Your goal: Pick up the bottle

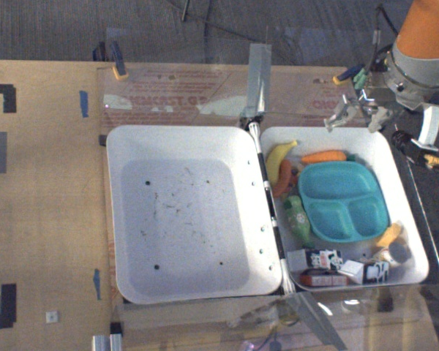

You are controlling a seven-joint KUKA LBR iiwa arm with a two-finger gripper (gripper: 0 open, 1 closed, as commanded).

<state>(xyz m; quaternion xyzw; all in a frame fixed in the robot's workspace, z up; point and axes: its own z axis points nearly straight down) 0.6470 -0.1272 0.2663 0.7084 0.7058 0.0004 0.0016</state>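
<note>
Spread wide and holding nothing, my gripper [358,115] hangs above the far rim of the right bin [417,258], while the green bottle [299,220] lies inside, left of the teal tray [344,200].

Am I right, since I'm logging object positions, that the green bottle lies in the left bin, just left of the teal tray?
Not quite. The camera view shows the green bottle in the right bin, not the left one. The rest holds: it lies just left of the teal tray.
</note>
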